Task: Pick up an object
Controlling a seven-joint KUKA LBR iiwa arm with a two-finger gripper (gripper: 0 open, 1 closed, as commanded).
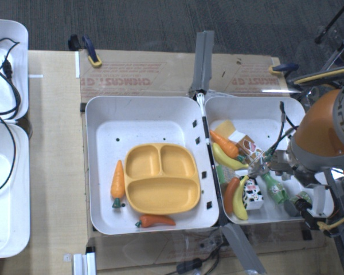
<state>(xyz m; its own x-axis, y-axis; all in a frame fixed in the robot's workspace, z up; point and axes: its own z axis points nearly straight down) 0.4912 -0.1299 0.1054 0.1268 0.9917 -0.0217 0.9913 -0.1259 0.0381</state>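
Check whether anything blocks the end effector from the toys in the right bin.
Nothing visible does. The end effector is already down in the right bin, right beside the upper banana and the small printed box.

The left bin (97, 153) has open floor along its far side and far corners, while a yellow plate (162, 178) fills its middle and near part, with one carrot (117, 179) just beside the plate's left edge and another (156, 220) along its near edge. The right bin (258, 103) is crowded — a carrot (225, 144), two bananas (226, 157), a small box (248, 148), a cow-print carton (252, 196) and green items (274, 189) lie packed together through its middle, and the arm (324, 133) hangs over its right side. Free room there is a strip along the far wall, and the wall between the bins (204, 153) bars any low sideways pass.
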